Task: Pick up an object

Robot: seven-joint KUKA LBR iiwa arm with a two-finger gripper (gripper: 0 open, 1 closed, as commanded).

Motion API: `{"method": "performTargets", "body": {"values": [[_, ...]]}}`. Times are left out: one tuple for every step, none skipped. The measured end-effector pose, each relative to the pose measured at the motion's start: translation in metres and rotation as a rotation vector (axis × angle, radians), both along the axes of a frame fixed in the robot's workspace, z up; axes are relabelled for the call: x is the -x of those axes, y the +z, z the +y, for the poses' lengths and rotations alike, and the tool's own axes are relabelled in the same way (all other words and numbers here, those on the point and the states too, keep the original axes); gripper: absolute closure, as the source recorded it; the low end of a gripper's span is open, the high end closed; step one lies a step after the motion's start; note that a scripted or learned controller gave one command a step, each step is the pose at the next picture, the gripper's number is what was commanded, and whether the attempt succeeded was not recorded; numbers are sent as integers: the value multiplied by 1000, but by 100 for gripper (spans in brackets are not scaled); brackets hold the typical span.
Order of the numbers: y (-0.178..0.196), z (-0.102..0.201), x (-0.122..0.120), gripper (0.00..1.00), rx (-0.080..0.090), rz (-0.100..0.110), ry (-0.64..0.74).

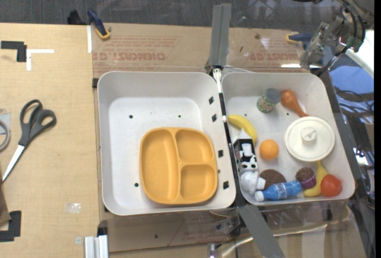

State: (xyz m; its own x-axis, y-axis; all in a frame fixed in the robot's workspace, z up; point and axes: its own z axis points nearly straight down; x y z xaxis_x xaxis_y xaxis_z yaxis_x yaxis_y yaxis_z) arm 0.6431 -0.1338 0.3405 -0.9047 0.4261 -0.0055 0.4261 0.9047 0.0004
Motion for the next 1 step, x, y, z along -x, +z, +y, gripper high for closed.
{"method": "performTargets", "body": {"values": [[16, -73, 67, 100, 1, 2, 267]]}}
